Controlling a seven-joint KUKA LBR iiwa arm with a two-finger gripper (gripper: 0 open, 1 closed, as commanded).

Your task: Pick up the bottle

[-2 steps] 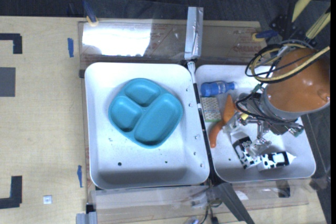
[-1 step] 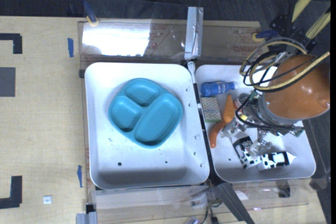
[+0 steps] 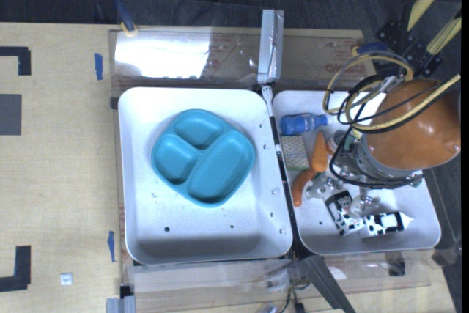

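Note:
The bottle (image 3: 302, 123) is clear with a blue label and lies on its side at the far left corner of the right bin (image 3: 425, 234). My gripper (image 3: 343, 206) hangs over the middle of that bin, nearer the camera than the bottle and well apart from it. Its fingers look spread, and the bottle is not between them. The grey arm with its orange band (image 3: 410, 124) covers the bin's right half.
An orange carrot-like piece (image 3: 320, 150) and a second one (image 3: 298, 188) lie beside a speckled pad (image 3: 294, 150), between bottle and gripper. A black-and-white toy (image 3: 382, 223) sits near the front. The left bin (image 3: 139, 231) holds a blue divided plate (image 3: 204, 156).

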